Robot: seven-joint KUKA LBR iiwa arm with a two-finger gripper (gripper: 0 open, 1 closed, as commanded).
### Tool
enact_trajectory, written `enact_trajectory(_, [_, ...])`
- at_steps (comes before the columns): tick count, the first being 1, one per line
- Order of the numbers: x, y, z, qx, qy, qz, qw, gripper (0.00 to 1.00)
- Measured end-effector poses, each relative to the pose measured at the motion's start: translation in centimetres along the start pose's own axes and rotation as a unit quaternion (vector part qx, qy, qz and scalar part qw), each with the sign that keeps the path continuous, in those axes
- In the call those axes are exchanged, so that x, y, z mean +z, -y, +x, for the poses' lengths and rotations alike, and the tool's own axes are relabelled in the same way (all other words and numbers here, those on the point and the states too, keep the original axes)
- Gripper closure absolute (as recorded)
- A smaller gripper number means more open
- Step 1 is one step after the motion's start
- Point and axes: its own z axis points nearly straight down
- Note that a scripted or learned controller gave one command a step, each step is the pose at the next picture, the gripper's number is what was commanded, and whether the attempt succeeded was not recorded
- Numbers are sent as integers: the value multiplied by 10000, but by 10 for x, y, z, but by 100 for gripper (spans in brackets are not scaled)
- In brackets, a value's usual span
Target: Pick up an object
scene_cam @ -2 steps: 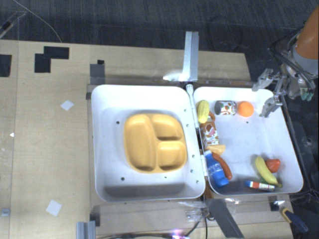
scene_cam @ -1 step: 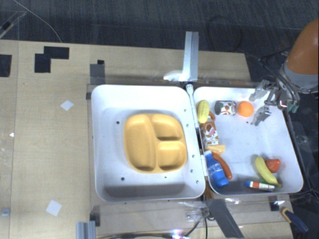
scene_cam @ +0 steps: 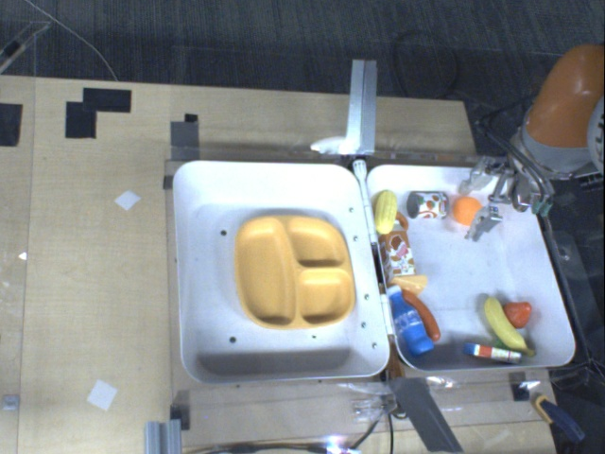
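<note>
Camera view: the gripper (scene_cam: 499,203) hangs over the far right corner of the right bin (scene_cam: 558,282). Its thin metal fingers are spread apart, with nothing between them. A round orange ball (scene_cam: 465,211) lies just beside the fingers, apart from them. Nearby are a small can (scene_cam: 427,205), a curved banana (scene_cam: 503,323) and a blue bottle (scene_cam: 410,325). The left bin (scene_cam: 194,272) holds a smooth yellow divided tray (scene_cam: 293,270).
</note>
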Motion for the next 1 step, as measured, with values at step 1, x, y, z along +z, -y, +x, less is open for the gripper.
enact_trajectory(1, [28,-35,12,1206,-52,1,9927,0])
